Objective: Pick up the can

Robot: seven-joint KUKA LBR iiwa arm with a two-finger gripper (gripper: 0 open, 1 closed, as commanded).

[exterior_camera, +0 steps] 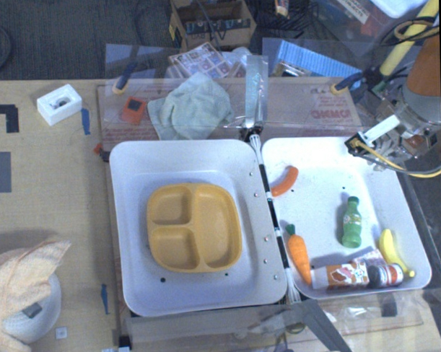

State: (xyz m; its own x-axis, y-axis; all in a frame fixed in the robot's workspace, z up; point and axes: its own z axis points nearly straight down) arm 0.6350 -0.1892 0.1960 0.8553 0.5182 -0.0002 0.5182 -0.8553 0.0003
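Note:
The can [357, 275] lies on its side along the front wall of the right bin [318, 179]. It is a long cylinder with an orange and white label and a dark right end. My gripper [409, 142] hangs over the bin's far right corner, well behind the can and apart from it. Cables and the wrist hide much of it, and I see nothing held in it.
In the right bin are an orange sausage [285, 181], a green bottle [351, 221], a carrot [299, 256] just left of the can, and a banana [390, 250] by its right end. The left bin [130, 175] bears a yellow divided plate [195, 227].

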